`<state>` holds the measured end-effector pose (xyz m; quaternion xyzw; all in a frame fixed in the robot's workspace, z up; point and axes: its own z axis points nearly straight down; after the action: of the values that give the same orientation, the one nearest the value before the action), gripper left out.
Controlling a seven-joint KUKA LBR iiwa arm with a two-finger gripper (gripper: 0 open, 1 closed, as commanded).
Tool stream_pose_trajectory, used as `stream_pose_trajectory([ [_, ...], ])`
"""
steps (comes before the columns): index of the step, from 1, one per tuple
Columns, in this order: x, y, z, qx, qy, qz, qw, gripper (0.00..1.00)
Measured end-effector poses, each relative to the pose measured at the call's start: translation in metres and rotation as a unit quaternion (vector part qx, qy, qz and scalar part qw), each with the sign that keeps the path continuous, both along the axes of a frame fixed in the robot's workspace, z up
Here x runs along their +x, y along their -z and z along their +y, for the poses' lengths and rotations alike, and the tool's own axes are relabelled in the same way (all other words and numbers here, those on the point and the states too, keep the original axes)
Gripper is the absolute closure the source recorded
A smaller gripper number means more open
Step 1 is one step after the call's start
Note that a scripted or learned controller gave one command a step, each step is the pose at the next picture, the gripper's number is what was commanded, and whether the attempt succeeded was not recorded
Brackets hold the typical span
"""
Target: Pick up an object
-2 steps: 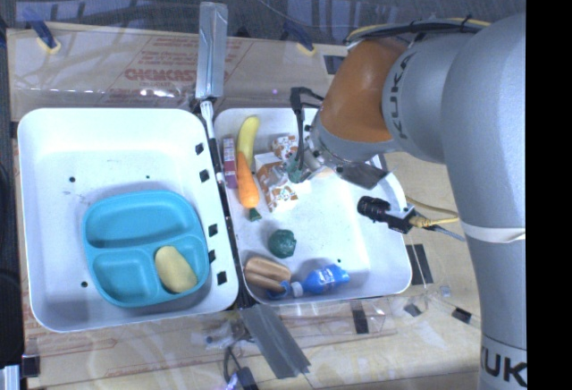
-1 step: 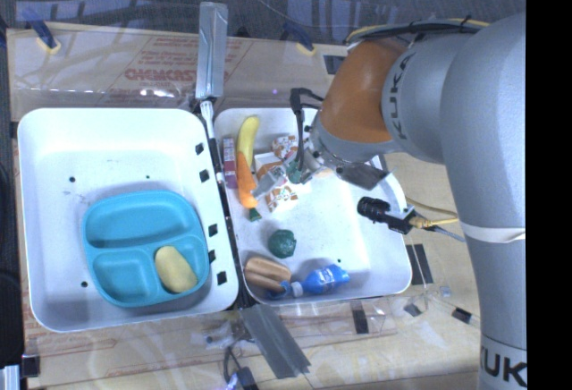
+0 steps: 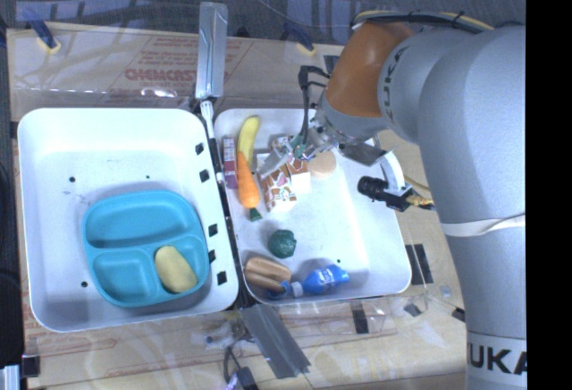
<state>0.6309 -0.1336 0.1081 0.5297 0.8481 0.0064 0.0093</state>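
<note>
The right bin [image 3: 384, 241] holds a yellow banana [image 3: 248, 136], an orange carrot [image 3: 247, 182], a white and red patterned carton [image 3: 281, 185], a tan round item [image 3: 322, 165], a dark green ball [image 3: 283, 242], a brown bread roll [image 3: 267, 272] and a blue bottle [image 3: 323, 279]. My gripper [image 3: 302, 149] is low in the bin's far middle. It sits just above the carton's top edge and beside the tan item. Its tip is small and cluttered in the camera view, so I see nothing clearly held.
The left bin [image 3: 54, 147] carries a blue divided plate [image 3: 134, 241] with a yellow potato-like lump [image 3: 176, 268] in one compartment. A grey metal bar [image 3: 211, 48] stands at the divider between the bins. The arm's bulk [image 3: 447, 111] overhangs the right bin's right side.
</note>
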Motion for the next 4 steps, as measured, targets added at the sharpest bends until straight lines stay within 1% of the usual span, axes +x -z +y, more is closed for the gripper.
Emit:
stream_pose_trajectory([
  [1, 0.005, -0.016, 0.003, 0.0003, -0.004, -0.006, 1.0, 1.0],
  [2, 0.005, -0.016, 0.003, 0.0004, -0.004, -0.006, 1.0, 0.0],
  [3, -0.012, 0.012, 0.008, -0.0016, -0.026, 0.007, 0.9996, 0.0],
  [4, -0.013, 0.004, 0.008, -0.0017, -0.027, 0.009, 0.9996, 1.0],
])
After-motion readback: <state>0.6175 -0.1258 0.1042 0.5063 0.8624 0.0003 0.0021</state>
